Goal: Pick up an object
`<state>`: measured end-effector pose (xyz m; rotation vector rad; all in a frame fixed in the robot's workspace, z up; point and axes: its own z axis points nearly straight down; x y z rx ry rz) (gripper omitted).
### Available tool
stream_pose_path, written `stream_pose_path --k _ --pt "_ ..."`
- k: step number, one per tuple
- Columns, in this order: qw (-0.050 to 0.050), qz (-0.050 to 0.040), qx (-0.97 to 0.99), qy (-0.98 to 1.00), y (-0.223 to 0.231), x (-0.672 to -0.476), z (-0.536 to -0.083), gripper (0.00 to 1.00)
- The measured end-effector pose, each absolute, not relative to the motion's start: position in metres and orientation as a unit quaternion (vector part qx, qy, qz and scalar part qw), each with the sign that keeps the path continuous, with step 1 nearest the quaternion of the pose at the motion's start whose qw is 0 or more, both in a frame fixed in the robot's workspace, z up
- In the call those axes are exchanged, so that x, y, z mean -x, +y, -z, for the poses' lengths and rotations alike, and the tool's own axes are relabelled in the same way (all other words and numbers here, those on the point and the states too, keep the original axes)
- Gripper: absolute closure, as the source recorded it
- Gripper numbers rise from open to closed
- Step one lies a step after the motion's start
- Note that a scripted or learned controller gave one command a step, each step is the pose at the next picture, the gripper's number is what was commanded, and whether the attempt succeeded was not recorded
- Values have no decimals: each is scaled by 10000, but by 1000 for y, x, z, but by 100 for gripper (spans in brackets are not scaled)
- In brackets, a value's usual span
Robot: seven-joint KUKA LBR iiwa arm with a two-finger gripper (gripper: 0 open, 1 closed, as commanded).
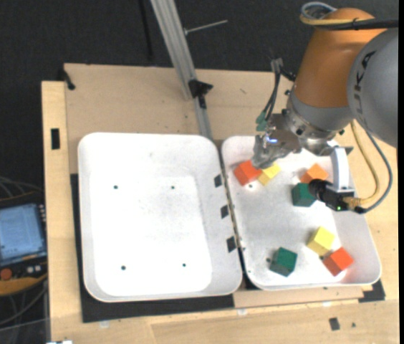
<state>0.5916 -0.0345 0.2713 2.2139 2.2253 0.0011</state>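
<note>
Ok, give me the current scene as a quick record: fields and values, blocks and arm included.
end effector: low over the right bin's upper left, above two blocks
right bin: seven blocks
under end effector: orange block, yellow block
upper right: orange block, green block
lower part: green block, yellow block, orange block
left bin: white, beside right bin
grasp: not confirmed

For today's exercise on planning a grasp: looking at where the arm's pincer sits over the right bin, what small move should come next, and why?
Probably a short, straight descent. The pincer sits low over the right bin, right above the orange block and the yellow block that lie side by side, and no block shows held in it.
</note>
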Motion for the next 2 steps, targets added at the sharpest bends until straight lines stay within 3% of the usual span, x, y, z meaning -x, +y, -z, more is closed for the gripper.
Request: stream_pose_path --k 2 --pt "-3 -9 -7040 7102 80 -591 -256 100"
